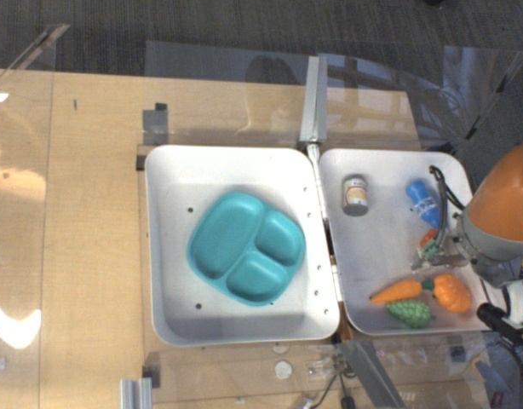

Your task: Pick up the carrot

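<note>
Fingers (pixel 425 261) are hovering near the carrot (pixel 396 291) and, as far as this blurred view allows, are standing slightly apart, gripping nothing. The carrot is lying in the right bin (pixel 364 237), just beside a green toy (pixel 410 313). It is probably light, stiff and smooth, so I am judging its thick middle the safest hold.

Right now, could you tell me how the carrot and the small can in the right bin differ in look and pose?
The carrot is orange and tapered; the can is silver and cylindrical with a yellowish label. The carrot lies flat near the bin's front edge, beside a green toy; the can stands apart toward the back. Both rest in the right bin.
</note>
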Controlling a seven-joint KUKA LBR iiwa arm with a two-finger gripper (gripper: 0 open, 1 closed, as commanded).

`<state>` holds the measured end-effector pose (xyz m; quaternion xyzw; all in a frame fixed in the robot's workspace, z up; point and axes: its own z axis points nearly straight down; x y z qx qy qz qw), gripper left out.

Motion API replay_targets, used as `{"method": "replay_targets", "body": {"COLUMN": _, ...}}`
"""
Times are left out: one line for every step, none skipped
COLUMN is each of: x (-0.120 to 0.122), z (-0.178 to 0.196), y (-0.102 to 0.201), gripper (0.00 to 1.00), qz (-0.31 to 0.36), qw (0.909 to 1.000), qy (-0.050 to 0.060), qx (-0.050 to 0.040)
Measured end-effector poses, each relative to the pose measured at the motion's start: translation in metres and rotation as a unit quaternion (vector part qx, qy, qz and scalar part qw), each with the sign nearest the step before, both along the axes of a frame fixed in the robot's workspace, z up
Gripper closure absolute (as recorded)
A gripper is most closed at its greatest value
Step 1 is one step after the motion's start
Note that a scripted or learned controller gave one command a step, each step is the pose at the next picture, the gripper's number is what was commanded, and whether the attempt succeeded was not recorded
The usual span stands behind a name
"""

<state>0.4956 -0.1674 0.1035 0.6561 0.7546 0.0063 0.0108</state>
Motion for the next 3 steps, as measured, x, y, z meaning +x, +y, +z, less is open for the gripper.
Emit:
{"method": "replay_targets", "body": {"x": 0.000, "z": 0.000, "y": 0.000, "gripper": 0.00, "qz": 0.000, "qw": 1.0000, "qy": 0.000, "qx": 0.0000}}
{"method": "replay_targets", "body": {"x": -0.003, "z": -0.013, "y": -0.037, "gripper": 0.00, "qz": -0.043, "qw": 0.9991, "qy": 0.005, "qx": 0.0030}}
{"method": "replay_targets", "body": {"x": -0.003, "z": -0.013, "y": -0.036, "gripper": 0.00, "qz": -0.068, "qw": 0.9977, "qy": 0.005, "qx": 0.0037}}
